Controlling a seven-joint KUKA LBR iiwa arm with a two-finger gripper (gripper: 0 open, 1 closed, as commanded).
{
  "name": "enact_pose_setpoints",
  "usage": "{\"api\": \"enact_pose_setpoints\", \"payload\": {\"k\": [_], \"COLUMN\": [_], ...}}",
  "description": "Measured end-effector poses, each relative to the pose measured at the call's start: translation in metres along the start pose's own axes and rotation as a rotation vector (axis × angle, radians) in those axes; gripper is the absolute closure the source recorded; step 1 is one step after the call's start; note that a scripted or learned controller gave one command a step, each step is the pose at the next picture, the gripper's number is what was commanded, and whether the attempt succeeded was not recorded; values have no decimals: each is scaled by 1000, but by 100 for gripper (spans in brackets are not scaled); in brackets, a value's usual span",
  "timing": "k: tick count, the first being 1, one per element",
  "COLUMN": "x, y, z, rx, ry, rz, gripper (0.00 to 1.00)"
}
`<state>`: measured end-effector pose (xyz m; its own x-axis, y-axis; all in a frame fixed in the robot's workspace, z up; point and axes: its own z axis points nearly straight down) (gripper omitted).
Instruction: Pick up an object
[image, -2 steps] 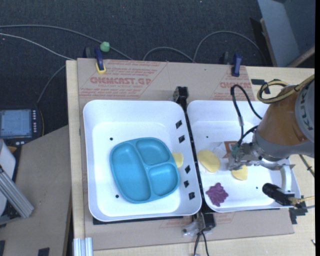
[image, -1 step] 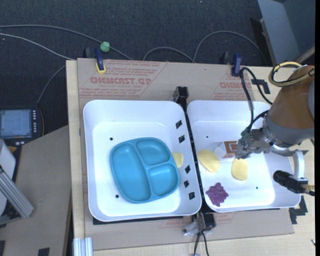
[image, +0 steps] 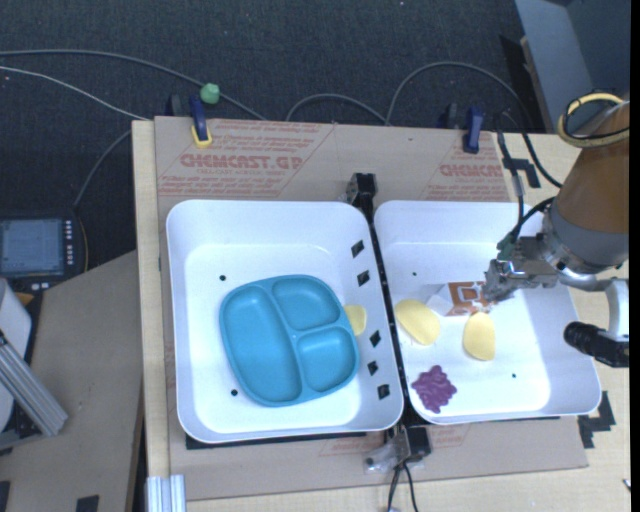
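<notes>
Purple grape cluster (image: 434, 387) lies at the near edge of the right bin (image: 530, 390), well below and to the left of the hand (image: 497, 283). Hand sits low over the middle of the right bin, on the end of the grey arm (image: 590, 215) with its orange band, reaching in from the right. Cannot tell how far the hand is open; nothing visible between its fingers. Directly beneath and just left of the hand, a small orange-and-white item (image: 465, 296) rests on the bin floor, very close to the fingertips; contact unclear. Just below the hand, a yellow lemon-like piece (image: 480, 337) lies on its own. To the lower left of the hand, near the bin's left wall, a second pale yellow piece (image: 418, 322). Farther left of the hand, across the divider, the left bin (image: 200, 260) holds a blue sectioned plate (image: 288, 338) with three compartments; a small yellow object (image: 355, 319) touches the plate's right rim. Both bins sit on a cardboard-covered table (image: 250, 150), clamps at its far edge.
</notes>
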<state>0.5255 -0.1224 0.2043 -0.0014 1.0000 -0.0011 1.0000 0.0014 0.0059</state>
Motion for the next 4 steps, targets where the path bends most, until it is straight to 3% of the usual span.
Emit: {"api": "enact_pose_setpoints", "payload": {"k": [1,4], "x": [0,158], "y": [1,-1], "z": [-24,-31], "rx": [2,6], "ry": [1,3], "rz": [0,-3], "gripper": [100,100]}}
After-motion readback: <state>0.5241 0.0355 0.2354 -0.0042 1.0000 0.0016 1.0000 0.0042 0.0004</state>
